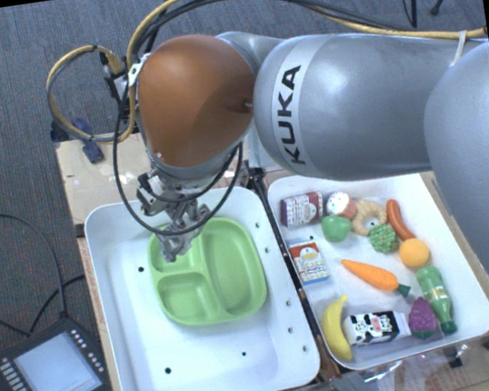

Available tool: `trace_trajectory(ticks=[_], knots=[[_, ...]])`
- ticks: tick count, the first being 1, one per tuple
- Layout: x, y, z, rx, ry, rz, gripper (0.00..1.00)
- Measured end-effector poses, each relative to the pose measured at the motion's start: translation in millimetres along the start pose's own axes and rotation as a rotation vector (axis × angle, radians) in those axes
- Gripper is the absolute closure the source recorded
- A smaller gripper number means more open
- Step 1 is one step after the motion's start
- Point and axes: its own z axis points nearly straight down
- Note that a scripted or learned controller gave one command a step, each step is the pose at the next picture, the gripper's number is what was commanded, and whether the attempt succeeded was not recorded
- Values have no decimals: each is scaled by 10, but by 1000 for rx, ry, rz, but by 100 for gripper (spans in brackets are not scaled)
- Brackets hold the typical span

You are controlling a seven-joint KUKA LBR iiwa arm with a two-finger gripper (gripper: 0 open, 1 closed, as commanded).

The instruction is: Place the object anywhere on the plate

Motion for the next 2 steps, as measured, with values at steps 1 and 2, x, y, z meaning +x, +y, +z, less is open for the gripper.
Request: trace_trajectory(ticks=[1, 2], knots=[[-263, -17, -761, 18, 4, -17, 100], [-253, -115, -649, 7, 3, -378, 100]])
